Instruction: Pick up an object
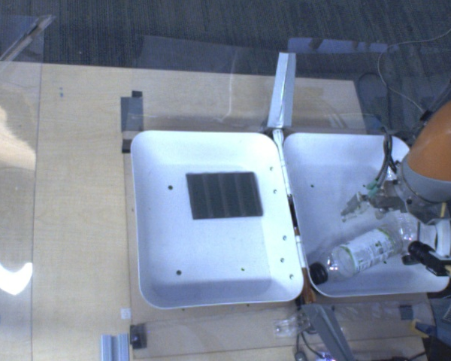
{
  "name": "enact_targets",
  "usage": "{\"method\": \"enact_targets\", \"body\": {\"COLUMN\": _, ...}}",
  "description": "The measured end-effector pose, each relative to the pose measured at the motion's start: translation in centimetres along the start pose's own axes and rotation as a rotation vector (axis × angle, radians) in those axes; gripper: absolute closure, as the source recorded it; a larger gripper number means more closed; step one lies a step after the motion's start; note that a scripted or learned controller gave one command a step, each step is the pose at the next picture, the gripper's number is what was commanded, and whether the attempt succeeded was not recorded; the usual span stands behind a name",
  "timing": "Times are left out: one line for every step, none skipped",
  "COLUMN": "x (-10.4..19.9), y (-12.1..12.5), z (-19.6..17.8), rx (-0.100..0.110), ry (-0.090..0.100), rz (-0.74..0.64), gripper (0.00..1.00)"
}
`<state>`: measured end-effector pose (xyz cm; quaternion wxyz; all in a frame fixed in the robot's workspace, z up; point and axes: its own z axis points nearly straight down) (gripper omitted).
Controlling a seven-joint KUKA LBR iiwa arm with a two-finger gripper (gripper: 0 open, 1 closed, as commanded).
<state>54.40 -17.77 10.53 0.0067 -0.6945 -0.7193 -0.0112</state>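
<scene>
Jaws hang just above the clear bottle (361,252) lying in the right bin (323,164).

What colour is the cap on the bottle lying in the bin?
Black. The cap on the clear plastic bottle shows in the camera view.
</scene>
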Motion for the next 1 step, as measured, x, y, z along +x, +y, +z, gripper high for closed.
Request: {"method": "enact_targets", "body": {"x": -0.72, "y": 4.96, "z": -0.08, "rx": 0.015, "ry": 0.005, "rz": -0.217, "gripper": 0.00}}
